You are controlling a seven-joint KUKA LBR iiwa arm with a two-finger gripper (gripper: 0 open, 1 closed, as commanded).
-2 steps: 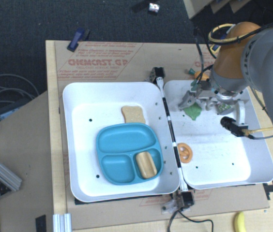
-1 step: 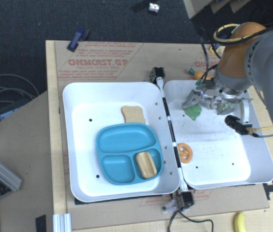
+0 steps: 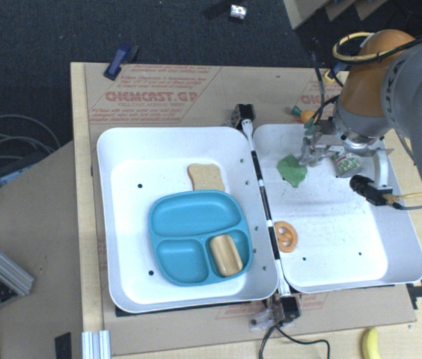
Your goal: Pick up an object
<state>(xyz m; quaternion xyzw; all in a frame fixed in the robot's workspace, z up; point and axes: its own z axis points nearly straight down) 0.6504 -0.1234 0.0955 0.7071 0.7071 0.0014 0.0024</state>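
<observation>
Nearest in the right bin point(image 3: 390, 264) lay an orange pretzel point(image 3: 286, 236), by the divider. Farther back sat a green leaf-like piece point(image 3: 293, 170), with the gripper point(image 3: 316, 152) low just right of it, seemingly touching. I could not tell the tool's state. The step looked like the approach to a grasp; next, closing squarely on the piece.

Dark blue carpet point(image 3: 46, 21) surrounds a bench topped with brown cardboard point(image 3: 158, 96).
</observation>
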